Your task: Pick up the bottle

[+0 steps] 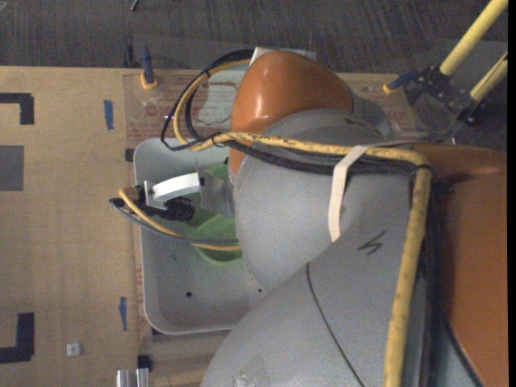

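My grey arm [322, 240] with its orange band [282, 95] covers most of the view and reaches down into a white bin [153, 280]. The gripper [208, 193] sits low in the bin's upper part, mostly hidden under the wrist. A pale green thing [214, 234] lies in the bin right below the gripper, with the arm covering its right side. I cannot tell whether it is the bottle, or whether the gripper touches it.
The bin's lower floor [189, 297] shows bare white with a small dark spot. Left of the bin lies a tan board [64, 216] with blue tape pieces and black corner marks. Dark carpet runs along the top.
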Motion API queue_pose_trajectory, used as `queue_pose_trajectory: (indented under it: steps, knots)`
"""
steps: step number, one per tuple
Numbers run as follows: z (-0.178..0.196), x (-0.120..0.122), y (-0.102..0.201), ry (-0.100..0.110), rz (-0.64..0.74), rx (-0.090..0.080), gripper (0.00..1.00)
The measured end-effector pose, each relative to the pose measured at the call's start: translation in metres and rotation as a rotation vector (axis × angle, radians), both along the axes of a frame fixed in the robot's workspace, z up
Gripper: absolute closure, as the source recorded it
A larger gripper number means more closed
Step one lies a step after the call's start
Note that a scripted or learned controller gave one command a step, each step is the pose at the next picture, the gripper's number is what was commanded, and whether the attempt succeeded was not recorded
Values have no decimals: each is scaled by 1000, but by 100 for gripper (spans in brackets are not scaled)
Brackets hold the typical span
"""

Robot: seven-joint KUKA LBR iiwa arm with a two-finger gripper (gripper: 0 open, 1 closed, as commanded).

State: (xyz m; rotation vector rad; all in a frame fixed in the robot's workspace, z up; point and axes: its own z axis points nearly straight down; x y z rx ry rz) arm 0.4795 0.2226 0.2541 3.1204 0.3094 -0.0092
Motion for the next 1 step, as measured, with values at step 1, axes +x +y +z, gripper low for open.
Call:
queue_pose_trajectory:
  steps: [1]
  knots:
    - [21, 0, 0, -1, 1, -1, 100]
